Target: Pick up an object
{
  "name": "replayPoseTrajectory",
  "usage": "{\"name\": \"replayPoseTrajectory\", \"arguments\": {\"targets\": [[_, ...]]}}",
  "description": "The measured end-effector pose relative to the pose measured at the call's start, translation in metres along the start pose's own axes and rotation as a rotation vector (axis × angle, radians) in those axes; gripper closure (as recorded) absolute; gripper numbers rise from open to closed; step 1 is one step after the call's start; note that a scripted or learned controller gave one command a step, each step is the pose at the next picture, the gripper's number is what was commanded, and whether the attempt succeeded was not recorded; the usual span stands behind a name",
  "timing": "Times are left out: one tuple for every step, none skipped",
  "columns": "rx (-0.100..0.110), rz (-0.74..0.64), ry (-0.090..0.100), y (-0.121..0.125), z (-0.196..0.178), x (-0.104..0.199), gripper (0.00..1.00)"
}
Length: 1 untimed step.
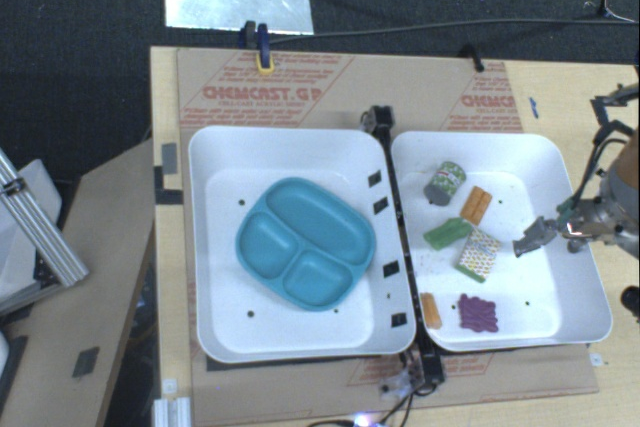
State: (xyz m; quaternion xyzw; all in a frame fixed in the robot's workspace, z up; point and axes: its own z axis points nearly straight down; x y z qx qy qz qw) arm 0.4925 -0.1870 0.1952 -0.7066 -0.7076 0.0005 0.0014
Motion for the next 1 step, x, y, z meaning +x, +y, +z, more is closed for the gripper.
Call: {"name": "replayPoseTrajectory", "arguments": {"targets": [[-0.001, 0.0, 0.0, -0.0041, 0.0437, -0.0043, 0.0]]}}
